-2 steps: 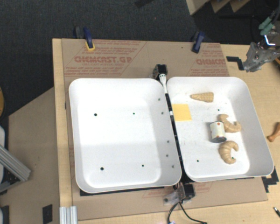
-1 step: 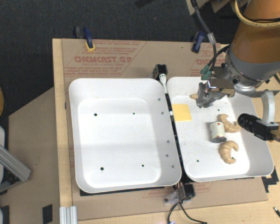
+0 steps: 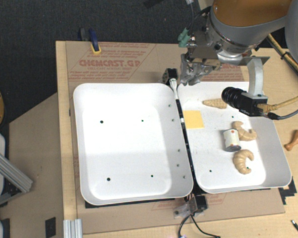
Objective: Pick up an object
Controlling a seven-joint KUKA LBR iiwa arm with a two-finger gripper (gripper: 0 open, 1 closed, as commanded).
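Camera view: gripper [image 3: 192, 77] hangs over the far-left corner of the right white bin [image 3: 268, 180], by the divider between the bins. Can't tell its state from here.

Candidates, all in the right bin:
- flat yellow square, foam or sponge by the look [image 3: 193, 119], just right of the divider. Light and soft, I'd guess, but lies flush; pinch across opposite edges, little height to bite.
- small white-and-grey cylinder [image 3: 232, 139], mid-bin. Probably rigid, may roll; grip across the diameter.
- tan croissant-shaped toy [image 3: 244, 161] near it, a second one [image 3: 246, 133] touching the cylinder's right side. Likely light plastic; take the thick middle of the curve.
- tan cone-like piece [image 3: 214, 103] on the far side, just beside the black cylindrical camera unit on the arm [image 3: 241, 99].

In the way: cylinder and second croissant crowd each other. Yellow square sits close to the bin wall. Left white bin [image 3: 84, 133] isn't a factor.
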